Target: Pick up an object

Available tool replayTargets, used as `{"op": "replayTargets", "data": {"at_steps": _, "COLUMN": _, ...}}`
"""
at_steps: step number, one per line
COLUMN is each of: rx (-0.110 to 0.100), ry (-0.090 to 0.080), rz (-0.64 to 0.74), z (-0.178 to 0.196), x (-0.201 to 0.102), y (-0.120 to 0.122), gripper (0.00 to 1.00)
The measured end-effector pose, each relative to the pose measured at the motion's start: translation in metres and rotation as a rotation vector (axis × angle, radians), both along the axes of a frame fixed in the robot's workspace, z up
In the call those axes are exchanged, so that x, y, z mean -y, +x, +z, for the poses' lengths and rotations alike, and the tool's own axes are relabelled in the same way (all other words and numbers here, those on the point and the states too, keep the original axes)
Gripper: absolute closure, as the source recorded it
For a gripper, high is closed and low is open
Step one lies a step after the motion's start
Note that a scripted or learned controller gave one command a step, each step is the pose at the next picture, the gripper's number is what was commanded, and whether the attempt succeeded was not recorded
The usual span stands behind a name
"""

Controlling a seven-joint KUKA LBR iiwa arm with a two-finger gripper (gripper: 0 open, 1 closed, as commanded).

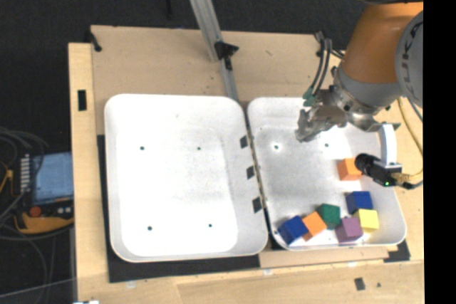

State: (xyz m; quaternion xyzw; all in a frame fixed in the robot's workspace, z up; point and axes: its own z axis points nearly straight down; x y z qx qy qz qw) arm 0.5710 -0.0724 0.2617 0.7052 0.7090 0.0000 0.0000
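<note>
Item: right bin [285, 174], holding blocks along its near side: blue block [291, 228], orange block [314, 223], green block [330, 213], purple block [348, 228], yellow block [368, 218]. Gripper [311, 126] hung over the bin's far part, nothing visibly held; finger state could not be told. Step judged: approach. Next move called for travel toward the blocks, then descent.

Seven small blocks lie in the right bin [285, 153], gathered toward its near right corner. An orange block [348, 169] sits alone by the right wall. Nearer the front, a blue block [360, 201] touches a yellow block [368, 219], with a purple block [349, 229] just beside that. A green block [329, 214], a second orange block [314, 223] and a second blue block [293, 229] run in a slanted row along the front edge.
</note>
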Motion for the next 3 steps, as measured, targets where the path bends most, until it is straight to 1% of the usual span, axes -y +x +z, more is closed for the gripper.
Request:
{"op": "replayTargets", "data": {"at_steps": 1, "rx": 0.0, "ry": 0.0, "rz": 0.001, "z": -0.006, "x": -0.059, "y": -0.009, "gripper": 1.0}}
{"op": "replayTargets", "data": {"at_steps": 2, "rx": 0.002, "ry": 0.002, "rz": 0.003, "z": -0.002, "x": -0.114, "y": -0.011, "gripper": 1.0}}
{"op": "replayTargets", "data": {"at_steps": 3, "rx": 0.002, "ry": 0.0, "rz": -0.002, "z": -0.007, "x": -0.16, "y": -0.012, "gripper": 1.0}}
